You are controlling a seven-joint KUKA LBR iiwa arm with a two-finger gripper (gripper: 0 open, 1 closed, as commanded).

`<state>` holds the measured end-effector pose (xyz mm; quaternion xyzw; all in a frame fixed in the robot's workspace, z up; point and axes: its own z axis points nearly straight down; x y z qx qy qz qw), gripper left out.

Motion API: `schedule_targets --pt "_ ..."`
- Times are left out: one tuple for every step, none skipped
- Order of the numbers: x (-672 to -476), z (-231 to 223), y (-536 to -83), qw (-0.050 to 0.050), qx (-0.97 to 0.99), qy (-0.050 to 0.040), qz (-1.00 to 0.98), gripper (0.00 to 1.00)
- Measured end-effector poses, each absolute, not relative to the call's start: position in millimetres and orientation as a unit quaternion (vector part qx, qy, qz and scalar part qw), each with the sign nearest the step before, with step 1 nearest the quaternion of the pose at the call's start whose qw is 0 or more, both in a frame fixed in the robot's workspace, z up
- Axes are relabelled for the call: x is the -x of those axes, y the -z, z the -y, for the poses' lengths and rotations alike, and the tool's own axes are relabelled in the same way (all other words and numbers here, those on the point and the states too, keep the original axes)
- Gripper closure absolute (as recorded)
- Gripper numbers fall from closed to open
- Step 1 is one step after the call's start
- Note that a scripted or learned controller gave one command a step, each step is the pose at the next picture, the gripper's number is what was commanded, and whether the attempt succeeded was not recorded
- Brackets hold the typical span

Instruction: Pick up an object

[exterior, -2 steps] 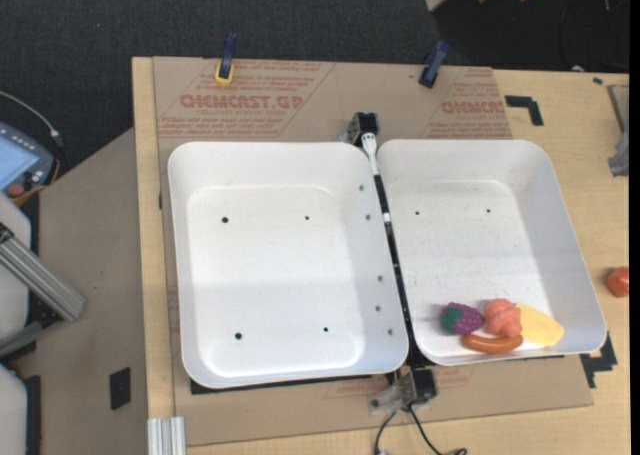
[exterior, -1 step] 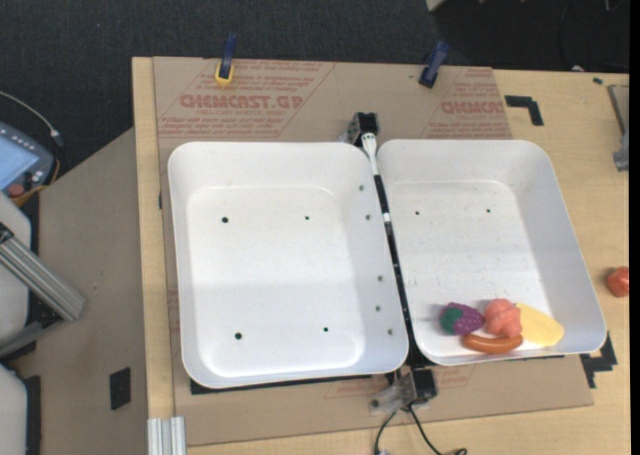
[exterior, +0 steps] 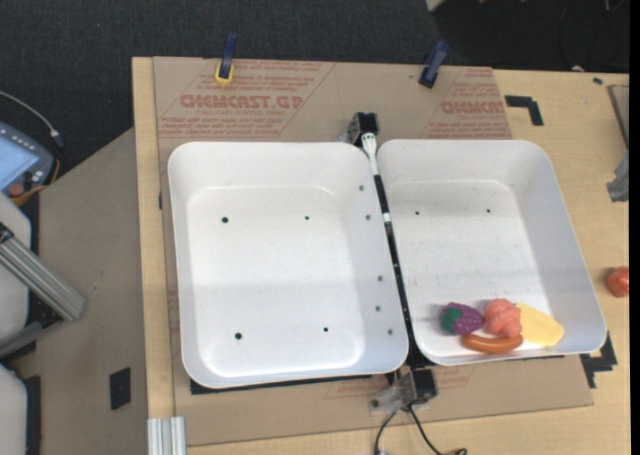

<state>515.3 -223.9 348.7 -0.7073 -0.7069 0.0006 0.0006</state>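
Overhead view of the bench. I cannot tell from here whether the gripper stands open or closed.

The candidate objects lie in a tight cluster in the near right corner of the right-hand shallow white plastic bin (exterior: 560, 203):
- a small purple knobbly toy resembling a bunch of grapes (exterior: 461, 318), leftmost
- just beside it, a pink-orange lumpy toy (exterior: 504, 317)
- a flat yellow rounded piece (exterior: 541, 327), touching the lumpy toy on its right
- a curved orange-red sausage-shaped toy (exterior: 491, 343), lying along the near edge of the group, apparently touching the pieces above it

The left-hand white bin (exterior: 200, 193) sits just beside the right one, and a black strip (exterior: 385, 233) runs along the seam between them.

Both bins rest on a brown cardboard sheet with red printing (exterior: 300, 93), held at its far edge by two clamps: one blue and yellow (exterior: 226, 68), one blue (exterior: 434, 63).

I also note a small orange object (exterior: 617, 283) on the bench, outside the right bin's wall.
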Motion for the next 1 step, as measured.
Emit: schedule_targets --pt "-516.5 224.3 -359.7 -0.002 0.707 0.0001 0.707 1.0"
